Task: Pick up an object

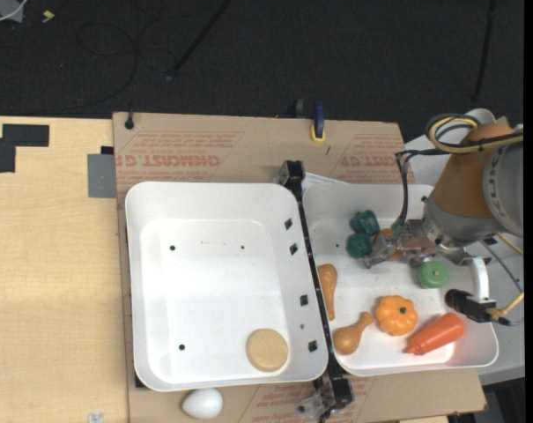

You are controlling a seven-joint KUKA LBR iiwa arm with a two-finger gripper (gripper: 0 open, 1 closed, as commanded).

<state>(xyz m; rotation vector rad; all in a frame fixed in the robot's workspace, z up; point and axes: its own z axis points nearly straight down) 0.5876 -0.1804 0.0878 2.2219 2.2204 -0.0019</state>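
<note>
Gripper (pixel 382 247) at right of frame, low in right bin (pixel 486 352), beside teal object (pixel 364 233), finger state not discernible, orange pumpkin (pixel 396 315) below, tan disc (pixel 267 349) lay in left bin (pixel 151 236).

The bench (pixel 46 263) was pale wood, with black marks (pixel 19 144) and a grey patch (pixel 99 174) on its far left part. A cardboard sheet (pixel 213 148) with red print lay on it, clamped at the far edge by a blue and yellow clip (pixel 318 123). Two white bins sat side by side on the cardboard, the left bin (pixel 215 280) touching the right bin (pixel 398 280). A white egg (pixel 202 403) lay on the cardboard just beside the left bin's near edge.
</note>
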